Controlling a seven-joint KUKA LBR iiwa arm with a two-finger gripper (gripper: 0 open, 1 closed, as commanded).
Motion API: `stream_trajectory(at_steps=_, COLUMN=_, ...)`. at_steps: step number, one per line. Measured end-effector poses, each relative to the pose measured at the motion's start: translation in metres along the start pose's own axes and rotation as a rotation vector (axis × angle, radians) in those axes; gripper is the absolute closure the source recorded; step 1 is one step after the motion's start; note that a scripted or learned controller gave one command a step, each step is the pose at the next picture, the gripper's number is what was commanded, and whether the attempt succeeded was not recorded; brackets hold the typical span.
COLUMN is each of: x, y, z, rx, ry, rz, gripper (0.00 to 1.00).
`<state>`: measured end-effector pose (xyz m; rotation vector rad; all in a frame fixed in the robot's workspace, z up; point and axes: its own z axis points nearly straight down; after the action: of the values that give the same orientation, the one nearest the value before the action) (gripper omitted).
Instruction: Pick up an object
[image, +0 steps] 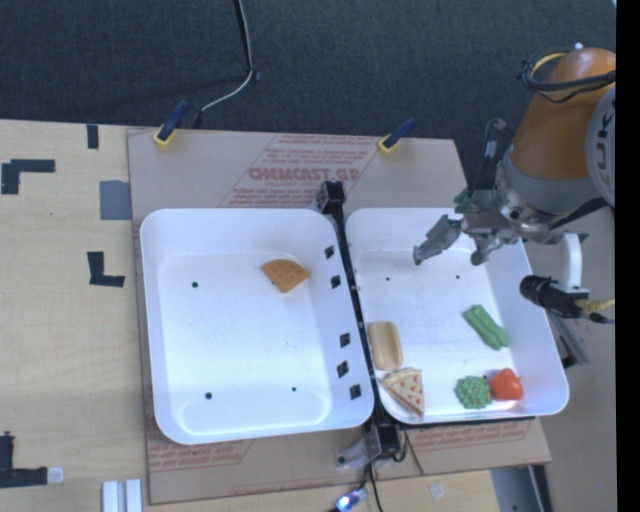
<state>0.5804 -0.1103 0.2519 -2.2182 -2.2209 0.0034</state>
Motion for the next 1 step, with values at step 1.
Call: stream_trajectory(at_steps=1, x=0.0384, y=-0.0529, z=0.0738, rx=0.011, ry=0.003, rz=0.0, gripper=0.0)
